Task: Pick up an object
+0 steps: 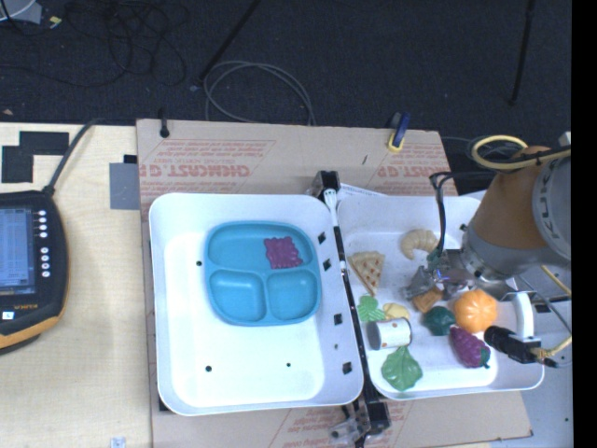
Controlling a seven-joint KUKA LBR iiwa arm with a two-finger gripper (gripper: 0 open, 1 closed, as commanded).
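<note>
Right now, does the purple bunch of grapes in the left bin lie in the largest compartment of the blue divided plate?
No, the purple bunch of grapes lies in a smaller upper-right compartment of the blue divided plate.

A single fixed camera hangs above the desk (pixel 75 381) and looks down at a slant, far enough off to take in both white bins side by side: the left bin (pixel 177 362) near centre and the right bin (pixel 373 217) toward 3 o'clock. Dark floor with loose cables (pixel 252 82) runs along 12 o'clock, the far side. The arm (pixel 522 213) enters from 3 o'clock.
</note>
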